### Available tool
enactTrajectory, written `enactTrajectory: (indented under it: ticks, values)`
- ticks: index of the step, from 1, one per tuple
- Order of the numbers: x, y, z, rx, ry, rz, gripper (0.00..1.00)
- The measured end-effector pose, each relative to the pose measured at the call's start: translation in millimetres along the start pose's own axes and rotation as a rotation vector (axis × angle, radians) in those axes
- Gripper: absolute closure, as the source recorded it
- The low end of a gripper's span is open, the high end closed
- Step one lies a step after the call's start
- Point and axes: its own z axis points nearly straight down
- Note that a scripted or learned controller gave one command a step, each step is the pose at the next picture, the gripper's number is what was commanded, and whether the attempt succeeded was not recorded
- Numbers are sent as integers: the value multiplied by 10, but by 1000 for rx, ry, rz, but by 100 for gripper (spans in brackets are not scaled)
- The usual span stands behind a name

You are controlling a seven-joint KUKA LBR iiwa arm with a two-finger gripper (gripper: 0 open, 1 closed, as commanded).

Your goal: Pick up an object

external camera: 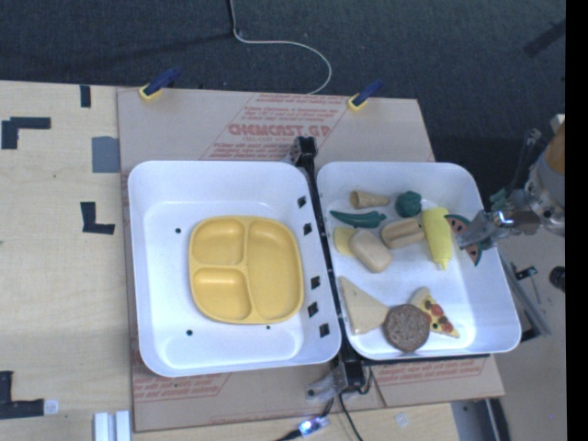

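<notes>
The fingers (470, 237) of the gripper (473, 235) sit at the right bin's (491, 288) three o'clock rim; whether they are apart or together cannot be told at this size. Nothing shows between them. Just beside them, toward nine o'clock, lies the yellow banana (437, 235), with the tan cylinder (402, 232) beyond it. Toward seven o'clock lie the pizza slice (435, 314) and brown cookie (405, 327). Far toward nine o'clock, the left bin (161, 274) holds a yellow divided plate (246, 270).

Two white bins (147, 191) — one yellow tray (246, 270), nine toy foods (406, 327)
</notes>
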Motion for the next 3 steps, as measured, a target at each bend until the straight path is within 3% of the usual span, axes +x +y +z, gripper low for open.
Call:
enactTrajectory:
  ticks: [3]
  values:
    - [1559, 168, 67, 3, 2, -6, 100]
